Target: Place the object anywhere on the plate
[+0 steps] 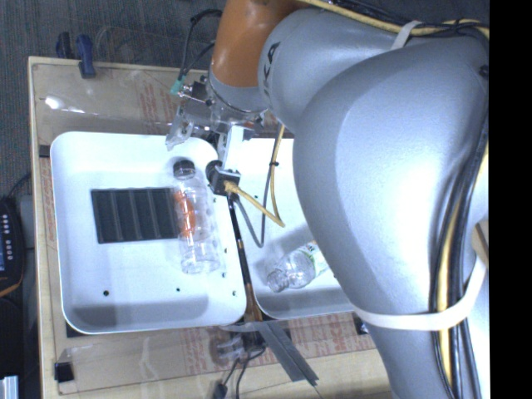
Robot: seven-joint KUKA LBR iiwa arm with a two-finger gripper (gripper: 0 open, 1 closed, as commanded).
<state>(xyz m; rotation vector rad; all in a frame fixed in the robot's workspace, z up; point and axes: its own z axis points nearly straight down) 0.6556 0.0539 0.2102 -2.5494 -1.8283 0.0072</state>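
While the bottle (192, 219) lies on its side in the left bin (71, 223), its cap toward the bin's far edge and its flank touching the right end of the dark ribbed plate (133, 214), the job looks unfinished: at best the bottle overlaps the plate's edge, with most of it resting on bare bin floor. What seems left is to grasp it and set it squarely on the plate. A second, crumpled bottle (293, 270) sits in the right bin (291, 310) near its front edge, partly under the arm (382, 165). Reaching in from the right, the arm bends over the right bin, its orange band (241, 36) beyond the bins' far edge and its wrist angled down toward the left bin's far right corner. The gripper (184, 131) hangs near the bottle's cap, but I cannot tell how wide it is, nor whether it touches anything.
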